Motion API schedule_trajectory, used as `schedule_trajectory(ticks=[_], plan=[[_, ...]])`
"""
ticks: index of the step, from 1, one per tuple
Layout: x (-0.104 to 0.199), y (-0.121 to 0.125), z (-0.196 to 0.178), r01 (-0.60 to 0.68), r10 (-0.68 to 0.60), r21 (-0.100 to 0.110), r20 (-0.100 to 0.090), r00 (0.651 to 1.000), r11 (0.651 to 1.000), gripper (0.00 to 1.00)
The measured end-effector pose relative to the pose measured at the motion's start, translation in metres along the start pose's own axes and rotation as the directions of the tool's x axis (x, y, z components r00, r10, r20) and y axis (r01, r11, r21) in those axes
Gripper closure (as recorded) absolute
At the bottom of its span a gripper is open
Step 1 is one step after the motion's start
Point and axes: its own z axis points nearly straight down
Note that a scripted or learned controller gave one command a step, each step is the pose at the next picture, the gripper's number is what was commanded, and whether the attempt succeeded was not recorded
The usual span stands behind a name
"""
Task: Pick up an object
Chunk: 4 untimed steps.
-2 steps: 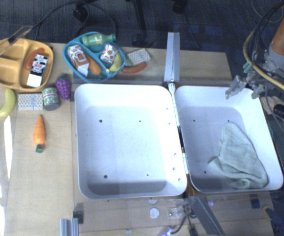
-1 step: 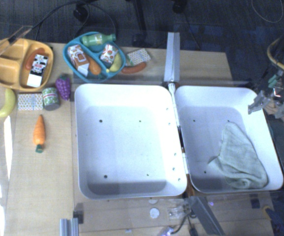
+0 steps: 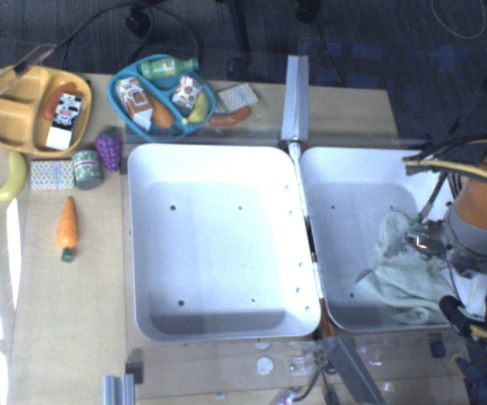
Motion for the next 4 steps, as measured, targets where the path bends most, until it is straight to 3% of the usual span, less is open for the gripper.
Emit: schedule_trajectory(ticks=[1,2,3,4], plan=[[0.016,0.070,0.007,0.060,-0.060,-0.010,0.001,0.998,0.998,0.00],[0.017,0.100,-0.056,0.252,-0.252,0.008,-0.002,0.968,0.968,0.00],[0.006,0.022,0.002,0.299,-0.299,-0.003,0.002,0.954,0.954,0.00],[-0.022,0.002,0.006,0.351,-0.351,-0.014,0.002,0.936,0.936,0.00]])
